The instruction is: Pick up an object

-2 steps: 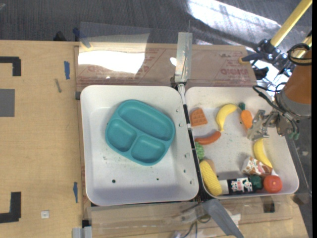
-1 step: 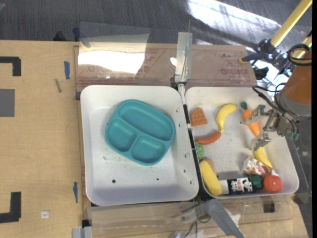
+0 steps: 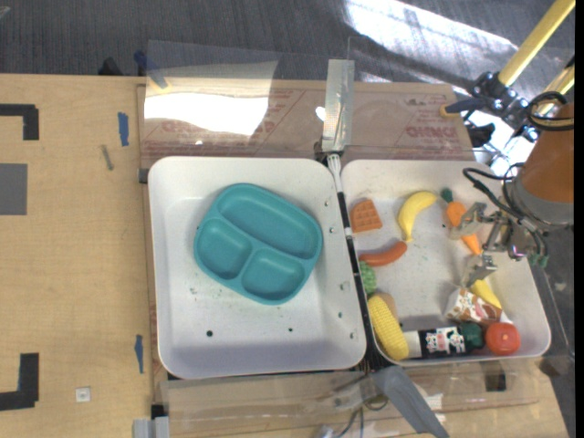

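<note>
Toward the right side of the frame, the grey arm with its orange band [image 3: 552, 167] reaches in over the right-hand shallow white bin [image 3: 429, 261], and its metal claw [image 3: 482, 263] hangs over the right part of that bin. Whether the claw is spread or pressed together cannot be told from this slanted view; nothing is clearly seen between its tips.

Scattered toys lie in this bin. A yellow plastic banana [image 3: 415, 212] sits in the upper middle, its long axis running from upper right down to lower left, curved. Just left of it is an orange waffle-like square [image 3: 366, 215]. Below that, a red-orange sausage [image 3: 384, 253] lies nearly level, tilting up toward the right. A yellow corn cob [image 3: 387, 327] lies at the lower left of the bin, its long axis running from upper left to lower right. Beside it along the bottom wall lies a dark bottle with a white label [image 3: 446, 339], lengthwise left to right, and a red tomato-like ball [image 3: 503, 338] at its right end. A small orange carrot [image 3: 454, 212] sits near the upper right, just beside the claw.

On the wooden table [image 3: 64, 245], the left-hand white bin [image 3: 182, 336] holds a teal divided plastic plate [image 3: 259, 243].
</note>
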Available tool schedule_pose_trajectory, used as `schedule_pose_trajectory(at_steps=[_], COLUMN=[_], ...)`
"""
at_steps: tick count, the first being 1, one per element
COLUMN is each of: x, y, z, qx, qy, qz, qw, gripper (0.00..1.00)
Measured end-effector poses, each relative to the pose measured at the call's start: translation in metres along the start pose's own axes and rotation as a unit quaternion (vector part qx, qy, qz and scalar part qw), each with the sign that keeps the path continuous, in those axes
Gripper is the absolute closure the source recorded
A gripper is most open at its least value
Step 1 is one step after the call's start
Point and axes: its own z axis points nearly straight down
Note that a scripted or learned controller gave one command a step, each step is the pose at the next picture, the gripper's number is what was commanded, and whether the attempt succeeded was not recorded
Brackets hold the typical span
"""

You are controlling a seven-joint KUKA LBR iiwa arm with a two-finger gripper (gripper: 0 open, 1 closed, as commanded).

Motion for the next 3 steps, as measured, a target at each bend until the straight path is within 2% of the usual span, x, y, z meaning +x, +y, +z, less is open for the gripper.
schedule_pose_trajectory(at_steps=[1,2,3], x=[-0.005,-0.004,0.011], y=[0.000,0.001,-0.002], z=[-0.014,-0.013,0.000], qx=[0.002,0.001,0.000], qy=[-0.007,-0.006,0.000], qz=[-0.001,-0.001,0.001], qw=[1.0000,1.0000,1.0000], gripper=[1.00,0.00,0.00])
